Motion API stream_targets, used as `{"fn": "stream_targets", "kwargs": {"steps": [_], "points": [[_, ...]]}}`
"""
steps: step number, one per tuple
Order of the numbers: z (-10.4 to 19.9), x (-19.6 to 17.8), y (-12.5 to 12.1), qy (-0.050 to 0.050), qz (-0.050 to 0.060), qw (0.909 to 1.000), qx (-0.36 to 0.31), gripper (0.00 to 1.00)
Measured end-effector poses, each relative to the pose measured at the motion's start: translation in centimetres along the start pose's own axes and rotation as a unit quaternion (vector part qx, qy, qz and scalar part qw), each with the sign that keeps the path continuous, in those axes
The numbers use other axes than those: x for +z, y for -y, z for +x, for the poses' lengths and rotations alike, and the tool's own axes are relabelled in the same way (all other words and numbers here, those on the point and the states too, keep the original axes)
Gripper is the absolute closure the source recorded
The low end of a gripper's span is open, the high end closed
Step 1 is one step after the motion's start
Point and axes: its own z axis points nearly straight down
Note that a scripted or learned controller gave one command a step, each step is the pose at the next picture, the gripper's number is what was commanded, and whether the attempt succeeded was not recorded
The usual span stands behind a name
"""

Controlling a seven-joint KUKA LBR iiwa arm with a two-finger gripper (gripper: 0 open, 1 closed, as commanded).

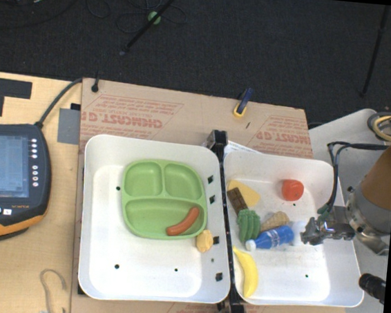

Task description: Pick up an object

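The right bin (307, 286) holds a red tomato-like ball (292, 189), a yellow cheese wedge (245, 192) with a dark block (237, 200) beside it, a green leafy toy (248, 226), a tan piece (277, 218), a blue bottle (271, 238) and a yellow banana (246, 272). My gripper (314, 234) hangs low at that bin's right side, just right of the blue bottle. Nothing shows between its fingers.
The left bin (101, 260) bears a green divided plate (149, 217) with a red sausage (183, 221) on it, and a small yellow piece (205, 241) beside the plate. A tablet (3, 167) lies at far left. Black clips line the bins' shared edge.
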Motion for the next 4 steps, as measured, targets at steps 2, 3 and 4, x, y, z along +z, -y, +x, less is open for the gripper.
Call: {"fn": "stream_targets", "kwargs": {"steps": [2,3,4], "points": [[4.9,-1.7,-1.5,-0.002,0.003,1.0000,-0.002,1.00],[8.9,-1.7,-4.7,-0.001,0.002,1.0000,-0.002,1.00],[13.2,-2.6,-7.3,-0.001,0.002,1.0000,-0.002,1.00]]}}
